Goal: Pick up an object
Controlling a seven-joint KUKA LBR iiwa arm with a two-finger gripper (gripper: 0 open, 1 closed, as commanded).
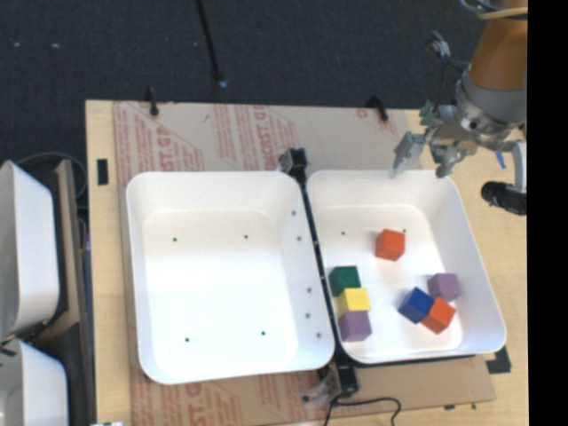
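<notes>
The grey two-finger gripper (423, 160) hangs above the far rim of the right shallow white plastic bin (470, 238), near that bin's far right corner. Its two fingers are spread apart, one pointing down at the left and one at the right, and nothing is between them, so the claw is released. Above it the grey arm with the orange band (499, 51) rises toward the top right corner of the view.

Inside the right bin, the nearest thing to the gripper is a small orange cube (390, 244), which lies alone in the middle of the bin floor, well apart from the fingers. Closer to the camera and near the divider between the bins there is a column of three cubes: a green cube (344, 279), a yellow cube (355, 300) touching it, and a purple cube (355, 325) touching the yellow one. On the right side of the same bin lies another group: a lilac cube (444, 285), a blue cube (414, 304) just beside it, and a red-orange cube (437, 316) touching the blue one.

The left shallow white plastic bin (142, 264) stands beside the right one, their rims touching. Both bins rest on a light wooden board with red printed letters (222, 140)
</notes>
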